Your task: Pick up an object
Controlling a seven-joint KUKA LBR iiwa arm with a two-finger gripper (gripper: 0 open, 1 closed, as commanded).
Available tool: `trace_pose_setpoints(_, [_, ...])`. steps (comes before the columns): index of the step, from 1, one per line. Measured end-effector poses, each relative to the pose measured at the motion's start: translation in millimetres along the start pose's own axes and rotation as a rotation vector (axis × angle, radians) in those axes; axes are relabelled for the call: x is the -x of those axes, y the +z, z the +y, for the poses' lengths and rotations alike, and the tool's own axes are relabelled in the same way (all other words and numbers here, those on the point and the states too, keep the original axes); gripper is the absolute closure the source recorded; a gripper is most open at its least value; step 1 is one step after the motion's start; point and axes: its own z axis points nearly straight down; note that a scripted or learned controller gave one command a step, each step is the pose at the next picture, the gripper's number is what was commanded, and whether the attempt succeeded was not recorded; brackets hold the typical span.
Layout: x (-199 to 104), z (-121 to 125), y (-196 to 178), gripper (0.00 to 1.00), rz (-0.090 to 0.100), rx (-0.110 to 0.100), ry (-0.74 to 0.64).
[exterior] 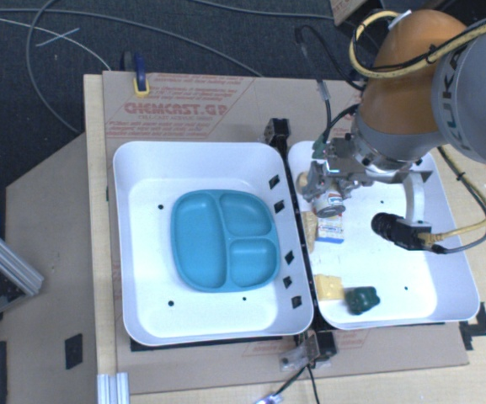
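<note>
The gripper (pixel 325 194) stood low in the right bin (pixel 445 301) over a small bottle (pixel 330 213) — the approach step; finger state could not be told. Next move: confirm closure, then lift.

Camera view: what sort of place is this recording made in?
Probably a robotics lab's pick-test bench, not a home or kitchen. Two shallow white bins sit side by side on a cardboard sheet, loose cables trail over dark carpet, and the grey-and-orange arm reaches over the right bin.
</note>
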Motion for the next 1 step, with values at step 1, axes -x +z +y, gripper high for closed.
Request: trace_pose_setpoints(1, [-46.2,-19.4,9.3,1.00,-0.001,-0.003,0.002])
